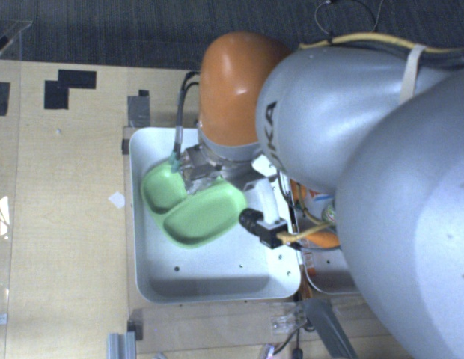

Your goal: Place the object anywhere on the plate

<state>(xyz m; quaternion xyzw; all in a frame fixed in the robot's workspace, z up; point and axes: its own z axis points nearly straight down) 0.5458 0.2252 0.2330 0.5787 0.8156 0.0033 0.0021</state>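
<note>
A light green oblong plate (204,214) lies tilted in the left white bin (217,283). Touching its upper left edge is a smaller rounded green object (162,187). My gripper (191,169) hangs under the orange band of the arm, right over the spot where the two green pieces meet. The wrist hides its tip, and I cannot tell whether anything is held.
The grey arm covers the right bin and most of the view's right side. An orange and white item (320,200) peeks out beneath it in the right bin. A black cable plug (256,224) hangs beside the plate. Bare bin floor lies along the front and left wall.
</note>
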